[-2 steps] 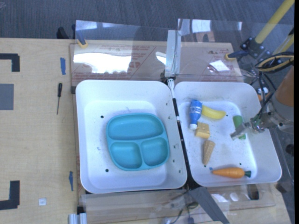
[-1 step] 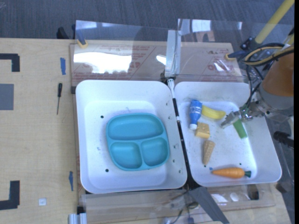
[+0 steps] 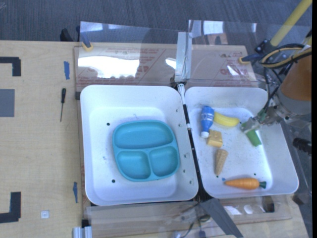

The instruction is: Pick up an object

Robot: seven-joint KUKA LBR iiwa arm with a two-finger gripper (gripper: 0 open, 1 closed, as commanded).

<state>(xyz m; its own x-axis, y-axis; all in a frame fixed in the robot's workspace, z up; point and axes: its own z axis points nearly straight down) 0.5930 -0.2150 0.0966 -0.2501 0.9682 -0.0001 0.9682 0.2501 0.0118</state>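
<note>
Over right bin: end effector above green object; finger state unclear. No legible writing on bottle.

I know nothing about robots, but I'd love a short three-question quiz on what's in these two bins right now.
1. True or false: the blue tray lies in the left bin.
2. Which thing lies nearest the front edge of the right bin? A) banana B) carrot C) bottle
3. Fill in: the claw is just above a small ____ item near the right bin's right side.

Key
1. True.
2. B; the cone and the cheese block lie further back.
3. Green; whether the claw grips it cannot be told.
</note>
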